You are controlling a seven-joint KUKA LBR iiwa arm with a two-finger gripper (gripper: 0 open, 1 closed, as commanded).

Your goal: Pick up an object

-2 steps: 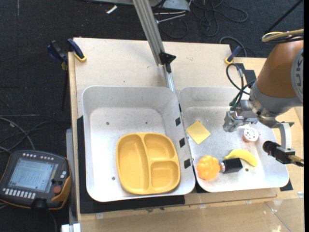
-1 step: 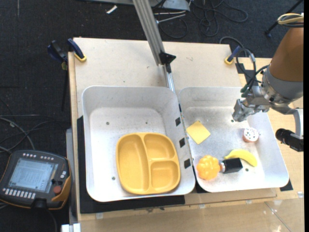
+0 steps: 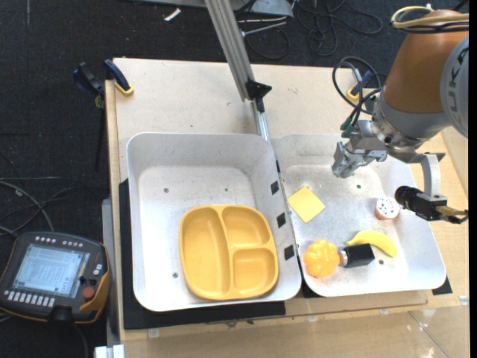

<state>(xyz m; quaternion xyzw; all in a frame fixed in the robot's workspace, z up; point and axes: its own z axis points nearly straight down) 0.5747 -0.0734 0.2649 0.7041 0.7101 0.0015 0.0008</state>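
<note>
Camera view: gripper (image 3: 347, 162) hovers over right bin (image 3: 320, 149), finger state cannot be told; banana (image 3: 373, 242) lies near the front, long axis left-right, beside black block (image 3: 357, 255).

Arm (image 3: 428, 66) cut off at right.

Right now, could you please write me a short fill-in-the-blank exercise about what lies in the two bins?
1. The yellow divided plate lies in the ____ bin of the camera view.
2. The divided plate has ____ compartments.
3. The banana lies in the same bin as the yellow ____ tile.
4. The gripper hovers over the ____ bin.

Missing words: left; three; square; right
</note>
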